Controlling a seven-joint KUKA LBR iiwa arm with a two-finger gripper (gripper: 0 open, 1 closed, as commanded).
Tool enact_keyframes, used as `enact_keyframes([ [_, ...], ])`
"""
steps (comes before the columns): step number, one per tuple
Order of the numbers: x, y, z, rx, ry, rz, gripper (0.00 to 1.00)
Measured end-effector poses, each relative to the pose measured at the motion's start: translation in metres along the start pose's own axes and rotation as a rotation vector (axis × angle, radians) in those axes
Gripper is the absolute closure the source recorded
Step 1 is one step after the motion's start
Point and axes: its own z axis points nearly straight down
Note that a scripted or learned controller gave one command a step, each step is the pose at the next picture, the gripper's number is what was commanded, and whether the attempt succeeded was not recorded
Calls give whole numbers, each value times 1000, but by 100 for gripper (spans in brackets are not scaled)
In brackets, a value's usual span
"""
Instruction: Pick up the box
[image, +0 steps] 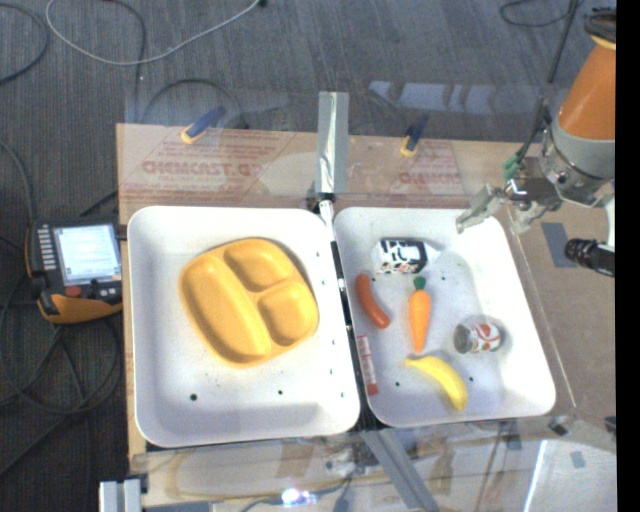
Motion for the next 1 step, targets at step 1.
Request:
enact_keyframes([
  [1, 41, -55, 158, 0, 1, -82, 0],
])
